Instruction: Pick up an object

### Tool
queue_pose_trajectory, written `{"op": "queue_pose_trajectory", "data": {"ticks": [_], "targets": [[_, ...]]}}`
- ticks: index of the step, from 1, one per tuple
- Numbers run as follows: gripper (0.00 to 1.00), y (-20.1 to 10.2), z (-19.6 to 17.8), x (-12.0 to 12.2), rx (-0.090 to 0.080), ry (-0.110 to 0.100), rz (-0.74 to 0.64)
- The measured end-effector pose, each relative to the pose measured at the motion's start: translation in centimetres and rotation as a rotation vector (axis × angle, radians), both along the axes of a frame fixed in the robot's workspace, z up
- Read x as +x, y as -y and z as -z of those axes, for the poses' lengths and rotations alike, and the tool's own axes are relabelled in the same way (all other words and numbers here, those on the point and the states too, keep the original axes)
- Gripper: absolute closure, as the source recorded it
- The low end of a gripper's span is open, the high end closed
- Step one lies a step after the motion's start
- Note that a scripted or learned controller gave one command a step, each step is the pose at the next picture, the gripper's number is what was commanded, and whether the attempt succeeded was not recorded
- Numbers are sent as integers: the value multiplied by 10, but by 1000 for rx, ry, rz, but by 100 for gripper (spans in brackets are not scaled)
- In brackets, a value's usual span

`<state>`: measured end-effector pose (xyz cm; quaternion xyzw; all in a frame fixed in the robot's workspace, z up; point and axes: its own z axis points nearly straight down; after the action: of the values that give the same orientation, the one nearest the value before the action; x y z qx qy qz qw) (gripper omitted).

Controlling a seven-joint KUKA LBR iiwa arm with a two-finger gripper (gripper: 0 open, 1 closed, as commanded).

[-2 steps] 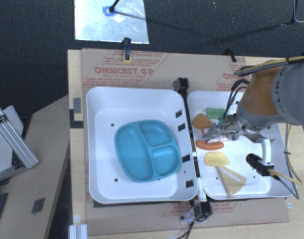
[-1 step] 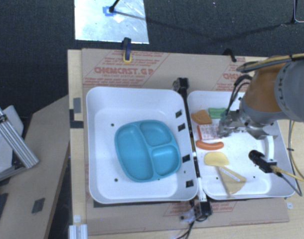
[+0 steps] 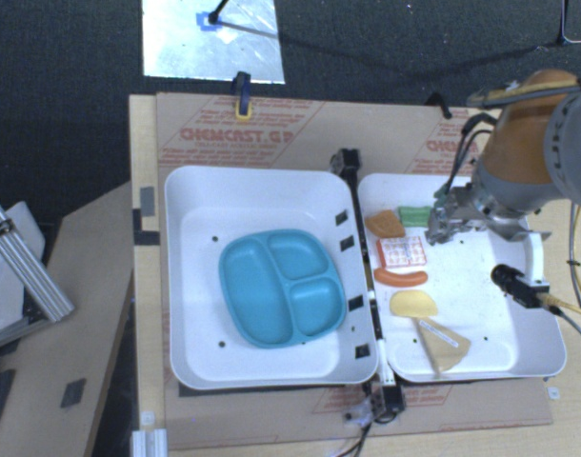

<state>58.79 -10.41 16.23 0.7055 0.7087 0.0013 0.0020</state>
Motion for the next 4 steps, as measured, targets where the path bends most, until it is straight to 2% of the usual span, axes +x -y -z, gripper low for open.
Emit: {"op": "queue_pose_trajectory", "data": {"ticks": [2, 3, 4], "targets": [[100, 9, -97, -8, 0, 1, 2], [100, -37, -82, -17, 2, -4, -3], [100, -92, -87, -26, 2, -4, -5]]}}
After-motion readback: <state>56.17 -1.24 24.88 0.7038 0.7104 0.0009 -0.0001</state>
